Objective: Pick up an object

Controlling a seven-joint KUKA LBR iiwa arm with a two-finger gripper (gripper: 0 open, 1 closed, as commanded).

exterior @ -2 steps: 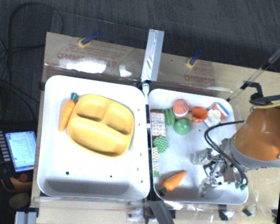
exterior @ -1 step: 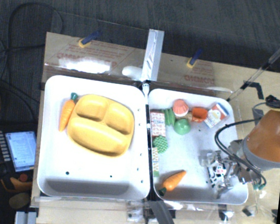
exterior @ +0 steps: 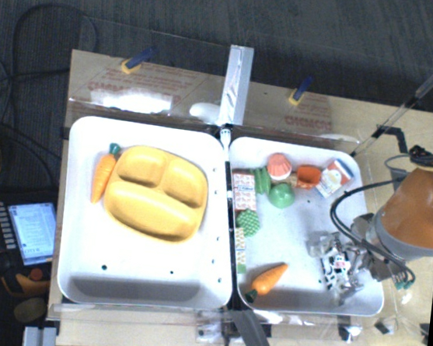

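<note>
My gripper (exterior: 337, 268) hangs low over the right bin (exterior: 304, 226), near its right wall, pointing down at the bin floor. Something small and white with dark marks shows between the metal parts, too unclear to name. An orange toy carrot (exterior: 267, 277) lies at the bin's front left, well left of the gripper. Along the back of the bin sit a pink-topped can (exterior: 279, 166), a green ball (exterior: 281, 194), a red-orange piece (exterior: 309, 174) and a small white carton (exterior: 334, 176). A green textured piece (exterior: 248, 222) and a printed box (exterior: 243, 189) lie by the left wall.
The left bin (exterior: 78, 214) holds a yellow compartment tray (exterior: 156, 191) and a second carrot (exterior: 103, 174) beside it. The arm's orange band (exterior: 422, 208) and cables (exterior: 353, 205) lean over the right bin's right edge. A divider rail (exterior: 229, 209) separates the bins.
</note>
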